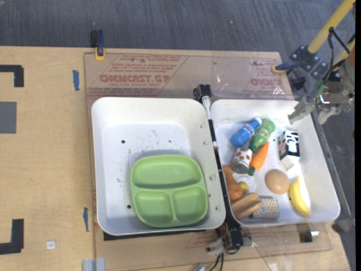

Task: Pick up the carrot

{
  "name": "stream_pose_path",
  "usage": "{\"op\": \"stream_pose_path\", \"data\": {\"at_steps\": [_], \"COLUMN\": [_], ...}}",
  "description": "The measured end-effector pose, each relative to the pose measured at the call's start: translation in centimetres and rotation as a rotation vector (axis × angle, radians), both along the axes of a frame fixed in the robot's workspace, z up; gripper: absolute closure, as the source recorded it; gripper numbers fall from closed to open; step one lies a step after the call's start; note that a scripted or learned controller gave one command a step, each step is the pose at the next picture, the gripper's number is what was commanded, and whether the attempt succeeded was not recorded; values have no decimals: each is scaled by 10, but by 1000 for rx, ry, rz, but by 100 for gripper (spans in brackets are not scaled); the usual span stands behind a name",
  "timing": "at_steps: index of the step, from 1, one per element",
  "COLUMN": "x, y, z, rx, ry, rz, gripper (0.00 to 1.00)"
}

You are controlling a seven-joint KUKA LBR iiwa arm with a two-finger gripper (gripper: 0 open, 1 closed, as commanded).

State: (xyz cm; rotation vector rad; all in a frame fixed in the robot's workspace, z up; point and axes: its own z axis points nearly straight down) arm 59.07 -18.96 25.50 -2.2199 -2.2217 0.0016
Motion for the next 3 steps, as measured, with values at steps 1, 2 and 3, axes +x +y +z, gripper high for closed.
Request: {"op": "stream_pose_path", "data": {"at_steps": [1,2,3], "x": [-8,-32,-30], "y": [19,60,62], "z": [-125,-154,-144], "rx": [-6,-4,-4], "ry": [-15,-6,-11], "rz": [105,99,99], "gripper": [0,0,100]}}
